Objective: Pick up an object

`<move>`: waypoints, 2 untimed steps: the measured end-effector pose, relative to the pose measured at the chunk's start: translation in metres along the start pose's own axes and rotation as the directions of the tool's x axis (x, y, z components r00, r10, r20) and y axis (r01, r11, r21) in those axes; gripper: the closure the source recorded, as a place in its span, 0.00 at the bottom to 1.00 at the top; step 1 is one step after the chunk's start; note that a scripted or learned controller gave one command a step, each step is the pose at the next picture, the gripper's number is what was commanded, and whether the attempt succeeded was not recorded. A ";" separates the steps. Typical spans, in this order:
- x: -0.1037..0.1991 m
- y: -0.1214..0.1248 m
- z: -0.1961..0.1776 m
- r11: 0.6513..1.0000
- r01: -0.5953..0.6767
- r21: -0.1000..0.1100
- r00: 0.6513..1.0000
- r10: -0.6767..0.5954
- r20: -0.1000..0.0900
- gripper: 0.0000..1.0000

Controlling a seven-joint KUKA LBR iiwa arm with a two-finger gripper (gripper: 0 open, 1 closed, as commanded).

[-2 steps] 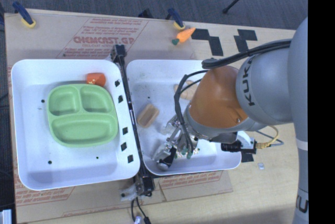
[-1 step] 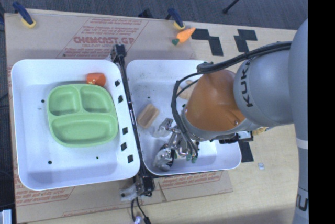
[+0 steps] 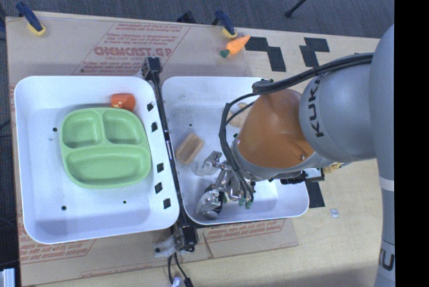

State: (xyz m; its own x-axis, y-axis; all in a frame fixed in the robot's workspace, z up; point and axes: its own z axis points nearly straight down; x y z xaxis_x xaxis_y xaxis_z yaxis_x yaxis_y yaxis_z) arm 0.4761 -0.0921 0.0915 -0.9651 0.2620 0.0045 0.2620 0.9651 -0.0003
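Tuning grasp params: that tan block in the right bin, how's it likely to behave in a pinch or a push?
The tan block looks rigid with flat faces, so it should probably slide, not roll, when pushed. It looks like wood or foam, likely light. It lies at a slant, apart from the gripper and the right bin walls, so a misaligned pinch may twist it.

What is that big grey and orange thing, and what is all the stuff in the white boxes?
That is a robot arm, seen by a camera looking down from above. It reaches in from the right, trying to pick something up. Its hand is low in the right bin, near the bin's front edge. I cannot tell if it holds anything. A tan block lies close by. The left bin holds a green divided plate and a small orange-red thing. A toy carrot lies on the bench behind.
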 end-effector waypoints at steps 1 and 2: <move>-0.112 0.022 -0.001 0.978 0.210 0.002 0.978 -0.210 0.006 0.00; -0.126 -0.008 -0.001 0.911 0.413 0.003 0.911 -0.413 0.006 0.00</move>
State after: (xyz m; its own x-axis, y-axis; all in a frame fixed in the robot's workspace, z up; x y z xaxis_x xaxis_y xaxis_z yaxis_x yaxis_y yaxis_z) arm 0.5953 -0.1323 0.0924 -0.9870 -0.1604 -0.0017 -0.1604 0.9870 -0.0009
